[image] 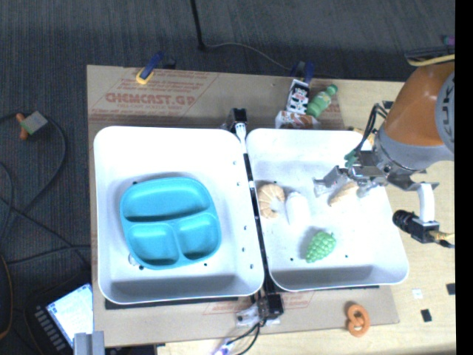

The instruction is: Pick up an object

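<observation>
The right bin (384, 272) holds a green bunch of grapes (320, 246), a tan ridged pastry (271, 198) near its left wall, a small white piece (297, 209) beside the pastry, and a small tan piece (341, 194). My gripper (346, 183) hangs low over the bin's upper right part. Its two fingers stand apart, one at the left (325, 180) and one at the right (367, 186). The tan piece lies in the gap beneath them; I cannot tell whether the fingers touch it.
The left bin (111, 154) holds a blue divided tray (171, 220). On the bench behind the bins lie a green toy (321, 100) and a printed packet (297, 98). An orange ring (358, 318) lies in front of the right bin.
</observation>
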{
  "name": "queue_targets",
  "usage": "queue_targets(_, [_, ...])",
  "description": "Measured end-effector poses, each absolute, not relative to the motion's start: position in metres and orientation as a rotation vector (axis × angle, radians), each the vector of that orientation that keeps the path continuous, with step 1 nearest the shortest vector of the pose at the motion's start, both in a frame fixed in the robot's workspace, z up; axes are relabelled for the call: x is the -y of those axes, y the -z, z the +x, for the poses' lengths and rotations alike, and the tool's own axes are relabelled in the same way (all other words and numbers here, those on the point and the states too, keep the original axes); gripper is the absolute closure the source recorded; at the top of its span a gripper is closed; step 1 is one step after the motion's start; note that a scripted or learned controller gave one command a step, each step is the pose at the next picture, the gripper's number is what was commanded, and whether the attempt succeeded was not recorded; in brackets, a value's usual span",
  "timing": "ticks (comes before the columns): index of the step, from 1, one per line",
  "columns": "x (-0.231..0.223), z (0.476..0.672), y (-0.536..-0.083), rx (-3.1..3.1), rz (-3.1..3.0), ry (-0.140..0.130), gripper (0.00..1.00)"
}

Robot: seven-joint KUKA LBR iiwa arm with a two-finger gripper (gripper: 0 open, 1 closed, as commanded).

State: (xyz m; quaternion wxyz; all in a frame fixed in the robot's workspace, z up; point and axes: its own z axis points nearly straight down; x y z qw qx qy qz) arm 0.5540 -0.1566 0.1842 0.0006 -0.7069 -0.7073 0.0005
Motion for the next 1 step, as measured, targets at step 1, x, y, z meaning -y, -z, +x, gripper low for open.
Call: queue_targets(1, [0.1892, 0.6069, -0.0987, 2.222, -2.222, -0.002, 0.0])
